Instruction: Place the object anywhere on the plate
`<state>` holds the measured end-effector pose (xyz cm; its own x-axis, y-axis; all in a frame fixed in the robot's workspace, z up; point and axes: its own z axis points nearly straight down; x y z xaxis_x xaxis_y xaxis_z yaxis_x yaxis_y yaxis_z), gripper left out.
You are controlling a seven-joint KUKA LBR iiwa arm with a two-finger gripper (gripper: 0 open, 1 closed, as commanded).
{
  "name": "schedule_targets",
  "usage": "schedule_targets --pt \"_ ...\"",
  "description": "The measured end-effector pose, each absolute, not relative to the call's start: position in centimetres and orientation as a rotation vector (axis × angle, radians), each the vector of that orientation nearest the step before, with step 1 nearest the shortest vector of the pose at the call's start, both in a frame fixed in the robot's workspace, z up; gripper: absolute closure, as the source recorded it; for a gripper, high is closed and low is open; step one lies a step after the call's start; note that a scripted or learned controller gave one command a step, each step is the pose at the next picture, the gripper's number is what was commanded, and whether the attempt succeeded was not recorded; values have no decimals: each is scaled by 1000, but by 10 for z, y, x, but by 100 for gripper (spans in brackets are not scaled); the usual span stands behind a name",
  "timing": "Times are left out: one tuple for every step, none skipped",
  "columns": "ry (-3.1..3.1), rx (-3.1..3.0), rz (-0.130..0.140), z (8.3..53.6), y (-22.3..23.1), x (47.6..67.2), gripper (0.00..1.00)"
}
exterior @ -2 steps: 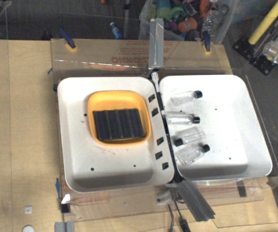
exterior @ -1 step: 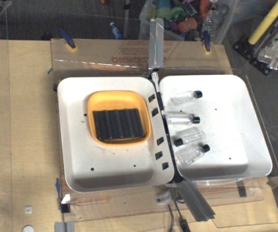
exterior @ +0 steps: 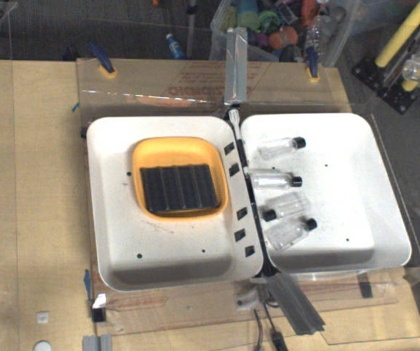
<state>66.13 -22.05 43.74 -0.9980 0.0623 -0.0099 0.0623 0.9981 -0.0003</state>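
Two white bins side by side, orange plate (exterior: 179, 149) with a dark ribbed insert (exterior: 178, 188) sat in the left bin (exterior: 115, 247), four clear black-capped vials (exterior: 281, 146) lay along the right bin's (exterior: 348, 196) left side, apart from the plate.

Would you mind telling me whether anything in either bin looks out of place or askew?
Nothing looks damaged or spilled. Four clear bottles with black caps lie on their sides in the right bin, pointing different ways near its left wall. The orange plate in the left bin already carries a dark ridged block.
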Motion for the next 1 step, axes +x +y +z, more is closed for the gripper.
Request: schedule_targets --pt "3120 -327 2 424 -221 663 100"
